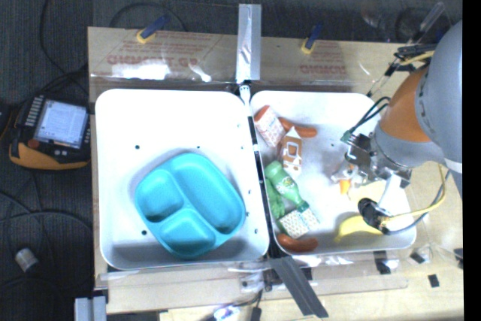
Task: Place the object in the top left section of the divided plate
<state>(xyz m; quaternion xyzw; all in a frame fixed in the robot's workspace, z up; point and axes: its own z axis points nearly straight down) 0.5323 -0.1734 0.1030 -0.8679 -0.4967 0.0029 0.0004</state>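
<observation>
Pincer (pixel 347 178) hovers low over carrot (pixel 344 185) in right bin (pixel 331 103), grip state unclear; clean centred pinch needed before swinging toward plate (pixel 189 203) at 9 o'clock.

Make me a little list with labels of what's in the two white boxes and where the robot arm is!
left bin: holds the blue divided plate, nothing on it
right bin: toy food heaped along its left wall
green bottle: lying in that heap
banana: near the bin's lower right corner
small orange piece: beside the gripper
gripper: low over the right bin, right side
task: not yet done
</observation>
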